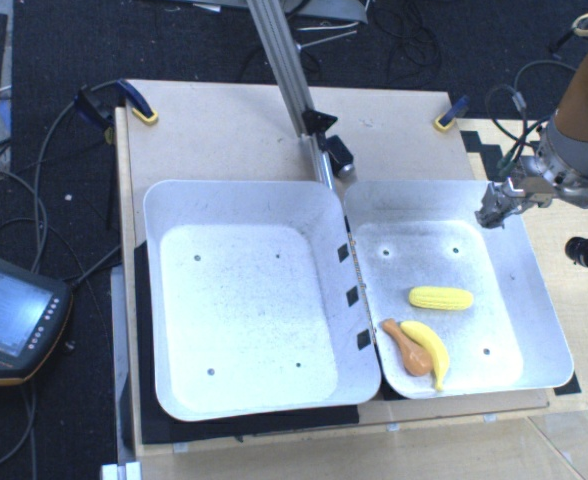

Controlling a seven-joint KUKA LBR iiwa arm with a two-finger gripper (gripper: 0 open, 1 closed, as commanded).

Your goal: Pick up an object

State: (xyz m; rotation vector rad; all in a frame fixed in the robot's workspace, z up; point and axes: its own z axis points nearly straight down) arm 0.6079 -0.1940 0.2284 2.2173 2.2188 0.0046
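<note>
In the right bin [504,268] lie three objects: a yellow corn cob [441,298] near the middle, a yellow banana [429,349] below it, and an orange drumstick-shaped piece [405,346] touching the banana's left side. My gripper [494,211] hangs over the bin's upper right edge, well up and to the right of the corn cob, with nothing seen in it.
The left bin [244,298] sits beside the right one. A slanted metal pole [294,78] with a clamp stands behind the bins. A teach pendant [9,318] and cables lie on the floor at left.
</note>
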